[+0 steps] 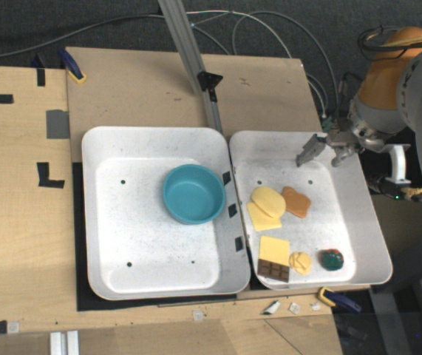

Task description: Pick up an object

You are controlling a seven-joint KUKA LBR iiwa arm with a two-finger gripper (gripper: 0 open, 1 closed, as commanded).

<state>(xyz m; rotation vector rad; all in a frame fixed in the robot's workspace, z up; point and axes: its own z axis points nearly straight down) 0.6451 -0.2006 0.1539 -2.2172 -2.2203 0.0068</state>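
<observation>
While our tool (323,154) hangs spread wide and holding nothing over the far end of the shallow white right bin (362,220), we judge the pick barely begun, the flat orange-brown toy piece (297,202) lying untouched below it.

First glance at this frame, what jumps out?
The blue bowl sits alone in the left bin. The right bin holds a cluster of small food-like items, among them a yellow block and an orange piece. The gripper hangs open over the right bin's far corner, holding nothing.
</observation>
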